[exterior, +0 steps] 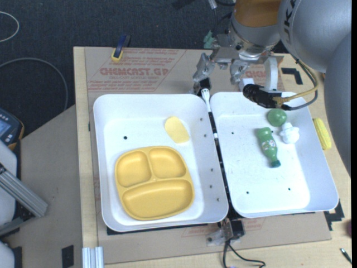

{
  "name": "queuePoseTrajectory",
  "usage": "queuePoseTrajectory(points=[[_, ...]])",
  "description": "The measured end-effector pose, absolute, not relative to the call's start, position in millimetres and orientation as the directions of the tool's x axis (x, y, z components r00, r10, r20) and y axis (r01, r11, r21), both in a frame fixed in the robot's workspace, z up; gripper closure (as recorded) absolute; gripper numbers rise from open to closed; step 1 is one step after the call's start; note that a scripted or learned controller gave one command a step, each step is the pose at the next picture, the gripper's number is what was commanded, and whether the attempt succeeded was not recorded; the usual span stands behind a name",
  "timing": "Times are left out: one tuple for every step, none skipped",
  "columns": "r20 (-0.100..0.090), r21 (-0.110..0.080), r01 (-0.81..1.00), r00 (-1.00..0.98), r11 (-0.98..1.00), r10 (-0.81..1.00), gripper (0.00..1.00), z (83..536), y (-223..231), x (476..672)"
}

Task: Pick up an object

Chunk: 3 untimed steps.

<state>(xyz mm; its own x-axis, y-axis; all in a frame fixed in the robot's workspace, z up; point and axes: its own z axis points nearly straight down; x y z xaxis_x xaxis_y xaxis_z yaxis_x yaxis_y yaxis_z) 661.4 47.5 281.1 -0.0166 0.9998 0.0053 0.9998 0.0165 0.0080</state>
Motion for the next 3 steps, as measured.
queuePoseTrajectory(points=[[0.004,-0.003,1.0,-0.011,0.012,1.0,0.0,245,154,657.1],[0.001,0.002,1.0,-0.002,0.002,1.0,1.0,259,146,659.0],[0.0,-0.007,1.0,-0.004,0.004,1.0,1.0,219,195,621.2]])
